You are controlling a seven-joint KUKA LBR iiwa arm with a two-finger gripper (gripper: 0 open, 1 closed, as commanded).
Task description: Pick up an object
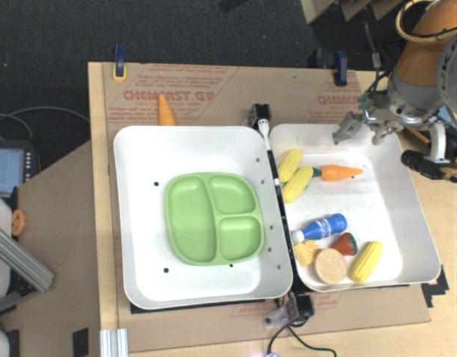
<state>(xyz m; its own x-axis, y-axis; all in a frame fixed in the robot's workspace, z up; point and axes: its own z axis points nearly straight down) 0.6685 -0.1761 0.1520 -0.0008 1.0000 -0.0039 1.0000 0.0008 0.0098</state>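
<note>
A green divided plate (213, 218) sits mid-floor in the left bin (131, 199). In the right bin (406, 222), two corn cobs (293, 173) lie near the left wall and a toy carrot (339, 173) beside them, with open floor to their right. Above the far edge, the gripper (365, 127) hangs spread and grasps nothing, the arm (425, 58) entering over the far right corner.

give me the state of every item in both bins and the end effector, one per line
green divided plastic plate: flat in left bin, holding nothing
two yellow toy corn cobs: lying side by side, touching, right bin
orange toy carrot: lying flat, apart from the end effector
blue and white bottle: on its side
third yellow corn cob: lying at the near edge
round tan disc: flat
end effector: open, over the right bin's far edge, holding nothing
</note>
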